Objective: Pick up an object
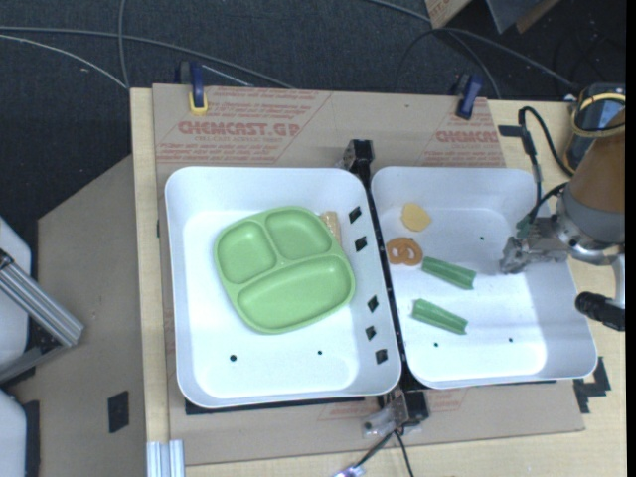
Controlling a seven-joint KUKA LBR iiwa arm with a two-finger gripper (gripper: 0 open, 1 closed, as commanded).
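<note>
Beside the white bin (189,266) holding a light green plate (285,267), another white bin (556,351) holds two green sticks (447,272), an orange ring (403,251) and a yellow disc (415,217).

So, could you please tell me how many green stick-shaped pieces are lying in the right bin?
2. One green piece lies mid-bin, right of the orange ring; the other green piece lies below it, nearer the front rim. None appears hidden.

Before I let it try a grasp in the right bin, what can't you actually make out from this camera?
- Gripper: too small and blurred to tell how it is set or whether it touches the bin floor.
- Tan item behind the green divided plate: partly hidden by the plate's rim; identity unclear.
- Arm: cut off by the right edge.
</note>
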